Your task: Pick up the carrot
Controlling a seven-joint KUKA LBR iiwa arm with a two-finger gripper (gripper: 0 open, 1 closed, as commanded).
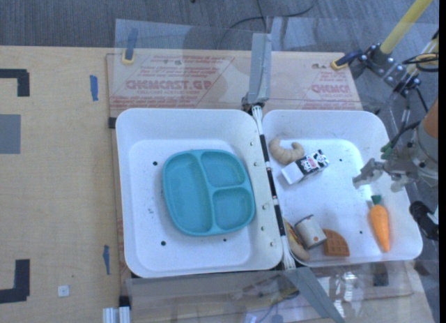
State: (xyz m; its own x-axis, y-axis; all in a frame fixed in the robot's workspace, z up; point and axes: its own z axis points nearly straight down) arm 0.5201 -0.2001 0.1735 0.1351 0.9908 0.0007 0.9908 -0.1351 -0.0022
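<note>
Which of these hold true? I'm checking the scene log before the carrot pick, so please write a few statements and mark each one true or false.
1. The carrot lies in the right bin. True.
2. The teal divided plate sits in the right bin. False: it sits in the left bin.
3. The hand holds the carrot. False: the carrot lies on the bin floor, below the hand in the picture.
4. The croissant lies near the right bin's upper left corner. True.
5. The waffle piece lies on the plate. False: it lies in the right bin near its front edge.
</note>
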